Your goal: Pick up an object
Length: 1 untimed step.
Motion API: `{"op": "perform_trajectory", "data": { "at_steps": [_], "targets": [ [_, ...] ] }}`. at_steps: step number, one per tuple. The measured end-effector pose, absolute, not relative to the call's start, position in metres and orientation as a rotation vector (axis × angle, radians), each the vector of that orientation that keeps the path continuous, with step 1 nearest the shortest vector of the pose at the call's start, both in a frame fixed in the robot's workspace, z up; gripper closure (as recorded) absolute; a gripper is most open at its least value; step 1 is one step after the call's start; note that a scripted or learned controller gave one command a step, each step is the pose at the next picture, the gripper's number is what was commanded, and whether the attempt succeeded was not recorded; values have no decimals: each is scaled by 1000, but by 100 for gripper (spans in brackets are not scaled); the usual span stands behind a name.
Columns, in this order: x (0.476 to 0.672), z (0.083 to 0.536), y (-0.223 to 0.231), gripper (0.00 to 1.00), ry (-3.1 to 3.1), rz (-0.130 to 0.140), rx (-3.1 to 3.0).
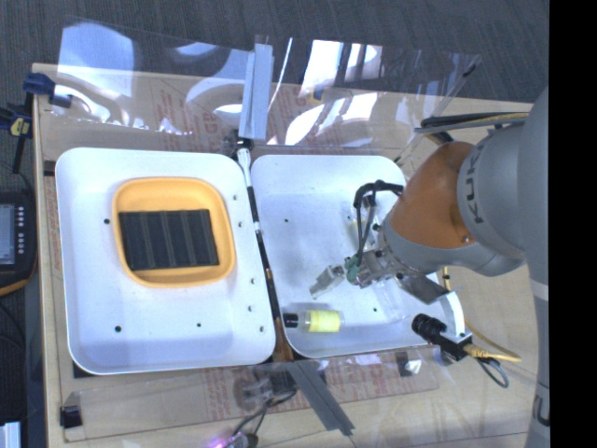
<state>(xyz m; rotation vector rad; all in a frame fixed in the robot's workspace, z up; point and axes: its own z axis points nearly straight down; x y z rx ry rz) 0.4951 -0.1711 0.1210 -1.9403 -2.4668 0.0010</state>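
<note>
A small yellow cylinder with a dark cap on its left end lies on its side near the front edge of the right bin. My gripper hovers in the middle of that bin, pointing left, a short way behind the cylinder and apart from it. Nothing shows in its grasp. A yellow tray with a black ribbed insert rests in the left bin, far from the gripper.
The grey and orange arm covers the right side of the right bin. A raised divider runs between the two bins. Clear plastic sheeting stands along the back of the bench.
</note>
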Motion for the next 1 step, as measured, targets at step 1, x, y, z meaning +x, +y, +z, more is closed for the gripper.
{"op": "perform_trajectory", "data": {
  "at_steps": [1],
  "targets": [
    [503,95,-118,0,-2582,13,-1817]
  ]
}}
